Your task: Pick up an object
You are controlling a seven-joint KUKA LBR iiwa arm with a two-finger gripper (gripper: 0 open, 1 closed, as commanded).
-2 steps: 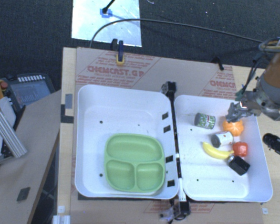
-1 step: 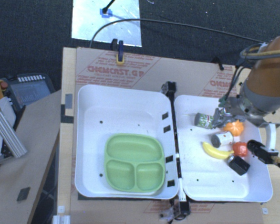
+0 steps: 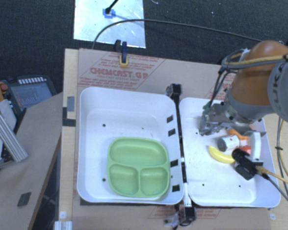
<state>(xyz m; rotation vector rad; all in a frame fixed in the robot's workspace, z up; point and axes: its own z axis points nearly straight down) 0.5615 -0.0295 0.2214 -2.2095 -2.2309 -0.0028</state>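
In the right bin (image 3: 212, 190), a yellow banana (image 3: 220, 155) lies near the middle. A small grey-white cylinder (image 3: 227, 142) sits just above it. An orange piece (image 3: 239, 135) and a white object with a red spot (image 3: 254, 144) lie close to the cylinder's right. My gripper (image 3: 209, 125) hangs low over the bin's upper left part, up and to the left of the banana and beside the cylinder. Nothing shows between its tips.
The left bin (image 3: 92, 113) holds a green divided plate (image 3: 138, 166) in its lower half. A black divider with clips (image 3: 178, 134) runs between the two bins. The arm's orange band and grey body (image 3: 264, 81) loom over the right bin's top right.
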